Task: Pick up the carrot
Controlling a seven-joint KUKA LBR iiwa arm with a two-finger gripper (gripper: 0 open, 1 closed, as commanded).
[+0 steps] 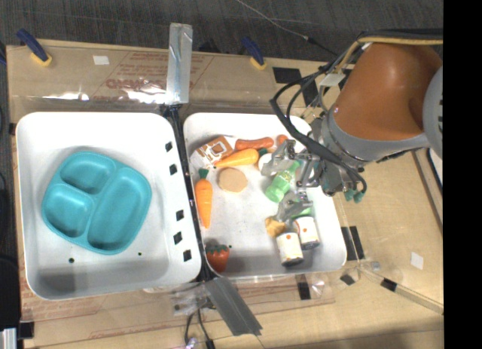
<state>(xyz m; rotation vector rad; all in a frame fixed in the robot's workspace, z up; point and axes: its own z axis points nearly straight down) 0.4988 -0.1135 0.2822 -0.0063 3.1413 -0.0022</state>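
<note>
In the camera view, two white bins are sitting side by side on the table. The left bin is holding a teal divided plate. The right bin is holding a scatter of toy food. The carrot is lying near that bin's left wall, its green top pointing up the picture and its tip pointing down, apart from the other pieces. A second, paler carrot-like piece is lying slantwise above a round tan disc. A tomato is sitting in the lower left corner.

The arm is reaching in from the right, and the hand is hanging over the bin's right half, beside a green bottle and above two small cans. Whether the hand is released or clenched, I cannot tell. It is well apart from the carrot.
</note>
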